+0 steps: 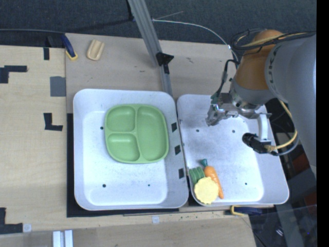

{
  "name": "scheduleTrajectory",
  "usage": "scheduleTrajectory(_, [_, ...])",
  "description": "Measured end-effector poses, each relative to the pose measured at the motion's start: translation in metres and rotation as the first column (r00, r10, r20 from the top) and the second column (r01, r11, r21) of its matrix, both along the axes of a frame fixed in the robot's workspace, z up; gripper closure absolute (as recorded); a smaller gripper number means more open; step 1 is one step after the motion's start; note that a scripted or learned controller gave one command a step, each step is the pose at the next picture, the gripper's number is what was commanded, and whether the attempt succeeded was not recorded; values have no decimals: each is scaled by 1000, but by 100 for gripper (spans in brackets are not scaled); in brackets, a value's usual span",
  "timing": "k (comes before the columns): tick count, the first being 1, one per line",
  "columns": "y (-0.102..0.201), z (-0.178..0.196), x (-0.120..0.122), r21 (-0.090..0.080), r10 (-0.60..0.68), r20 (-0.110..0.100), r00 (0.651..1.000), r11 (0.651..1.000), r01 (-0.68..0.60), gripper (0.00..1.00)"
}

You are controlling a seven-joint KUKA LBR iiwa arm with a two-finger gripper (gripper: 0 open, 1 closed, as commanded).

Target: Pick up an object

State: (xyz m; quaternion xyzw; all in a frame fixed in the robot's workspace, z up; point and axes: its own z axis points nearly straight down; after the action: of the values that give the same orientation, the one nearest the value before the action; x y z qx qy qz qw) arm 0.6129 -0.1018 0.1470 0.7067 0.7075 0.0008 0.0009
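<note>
Plate (137, 133) in left bin (87, 189); toys (206, 183) (clustered) in right bin (267, 189).

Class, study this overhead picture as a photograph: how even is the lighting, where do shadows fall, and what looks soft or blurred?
Camera view: lighting is even and diffuse, without strong glare on the white bins; the green plate casts hardly any shadow; the gripper and the grey arm look soft, the arm large and close to the lens; the yellow and orange toys are small and slightly fuzzy.

Bulky grey arm (295, 71), orange wrist band (255, 66), black cables (280, 143).
</note>
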Motion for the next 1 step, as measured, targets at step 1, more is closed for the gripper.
scheduleTrajectory(1, [0,61,9,-1,1,3,1000,1000,-1,100])
